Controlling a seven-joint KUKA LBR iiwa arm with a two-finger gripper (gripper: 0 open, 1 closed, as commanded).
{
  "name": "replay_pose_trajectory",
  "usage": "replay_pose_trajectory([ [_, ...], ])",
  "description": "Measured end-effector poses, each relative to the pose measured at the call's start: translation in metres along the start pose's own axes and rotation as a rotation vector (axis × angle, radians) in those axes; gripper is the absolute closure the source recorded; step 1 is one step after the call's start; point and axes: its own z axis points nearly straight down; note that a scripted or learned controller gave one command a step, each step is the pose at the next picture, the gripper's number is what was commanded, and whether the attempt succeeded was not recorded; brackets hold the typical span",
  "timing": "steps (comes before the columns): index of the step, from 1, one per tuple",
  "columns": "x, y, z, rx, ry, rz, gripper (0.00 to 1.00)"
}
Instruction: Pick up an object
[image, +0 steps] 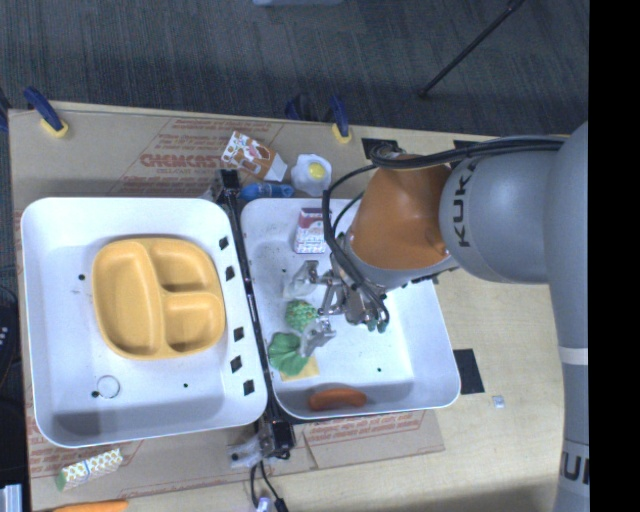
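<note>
Gripper (311, 305) open over right bin (425, 345), fingers straddling green leafy toy (298, 313); orange sausage-like toy (337, 398) at six o'clock

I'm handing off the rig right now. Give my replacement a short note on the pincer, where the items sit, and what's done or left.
Pincer: low in the right bin, at a green toy; whether it grips it cannot be told.
Items: second green piece below it, orange sausage-shaped toy at the near wall, small carton at the far end. Yellow divided tray lies in the left bin.
Done: arm lowered to the items.
Left: confirm a grasp and lift.
</note>
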Motion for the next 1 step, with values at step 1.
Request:
replay_pose_trajectory([
  [1, -0.0794, -0.0011, 0.0007, 0.001, -0.002, -0.100, 0.00],
])
